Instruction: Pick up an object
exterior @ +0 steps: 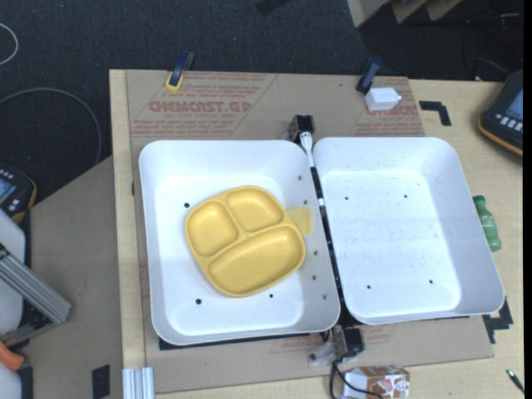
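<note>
A yellow plastic divided plate (244,239) with three compartments lies flat in the left white bin (166,173), slightly right of the bin's middle. A small yellow tab sticks out from its right edge toward the divider between the bins.
The right white bin (440,173) sits beside the left one on a brown board. Blue clamps (179,69) hold the board's far edge, a white block (382,99) lies near the second clamp, and a green object (487,223) rests by the right bin's outer rim.
</note>
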{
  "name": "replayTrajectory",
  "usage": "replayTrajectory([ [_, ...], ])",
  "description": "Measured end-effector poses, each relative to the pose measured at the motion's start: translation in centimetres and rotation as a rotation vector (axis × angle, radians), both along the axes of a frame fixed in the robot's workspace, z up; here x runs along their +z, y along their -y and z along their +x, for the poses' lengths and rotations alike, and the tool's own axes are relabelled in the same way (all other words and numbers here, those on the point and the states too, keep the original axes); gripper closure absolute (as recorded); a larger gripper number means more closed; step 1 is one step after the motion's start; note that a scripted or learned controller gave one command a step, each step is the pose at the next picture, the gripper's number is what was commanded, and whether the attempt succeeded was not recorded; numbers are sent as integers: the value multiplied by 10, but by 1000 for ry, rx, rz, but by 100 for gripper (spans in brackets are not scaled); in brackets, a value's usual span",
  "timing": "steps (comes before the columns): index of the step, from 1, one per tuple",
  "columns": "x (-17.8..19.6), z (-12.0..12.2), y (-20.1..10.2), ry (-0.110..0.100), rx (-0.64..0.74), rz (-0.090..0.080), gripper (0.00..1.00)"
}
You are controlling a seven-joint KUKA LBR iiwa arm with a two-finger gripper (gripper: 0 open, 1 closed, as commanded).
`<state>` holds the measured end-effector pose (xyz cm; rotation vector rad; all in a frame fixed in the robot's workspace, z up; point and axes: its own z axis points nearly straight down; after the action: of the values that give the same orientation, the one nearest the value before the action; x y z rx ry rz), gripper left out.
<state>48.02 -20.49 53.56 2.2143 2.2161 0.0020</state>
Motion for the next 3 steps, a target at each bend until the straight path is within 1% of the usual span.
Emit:
replayTrajectory([
  [1,-135,-2,-1,-20,-3,10,100],
  [2,-213,21,19,-12,-2,7,100],
  [3,-261,41,18,-12,1,8,100],
])
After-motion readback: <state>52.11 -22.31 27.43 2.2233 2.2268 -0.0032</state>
